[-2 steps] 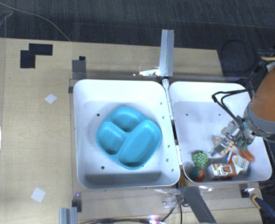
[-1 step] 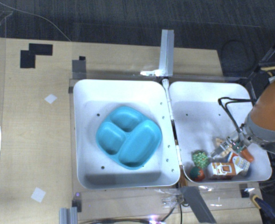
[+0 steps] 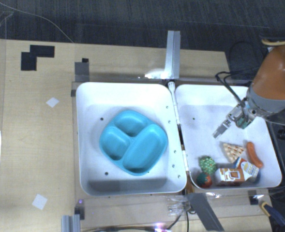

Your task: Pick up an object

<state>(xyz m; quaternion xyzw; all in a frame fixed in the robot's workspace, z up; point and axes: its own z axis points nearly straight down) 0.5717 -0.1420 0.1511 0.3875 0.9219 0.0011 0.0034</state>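
Observation:
My gripper [image 3: 218, 132] hangs over the right bin [image 3: 200, 105], near its middle, pointing down and to the left over bare bin floor. Nothing shows in it. The objects lie in the bin's front right part. A wedge-shaped pizza-slice toy [image 3: 233, 151] sits just right of and below the gripper tip. An orange sausage [image 3: 254, 154] lies beside it. A small carton [image 3: 234, 174] rests against the front wall, with a green knobbly ball [image 3: 207, 164] and a red-and-green piece [image 3: 204, 179] to its left.
The left bin [image 3: 91, 110] holds a blue divided plate [image 3: 133, 142]. A metal divider rail [image 3: 177, 124] runs between the bins, and a metal post [image 3: 172, 52] stands behind it. Cables trail behind the right bin.

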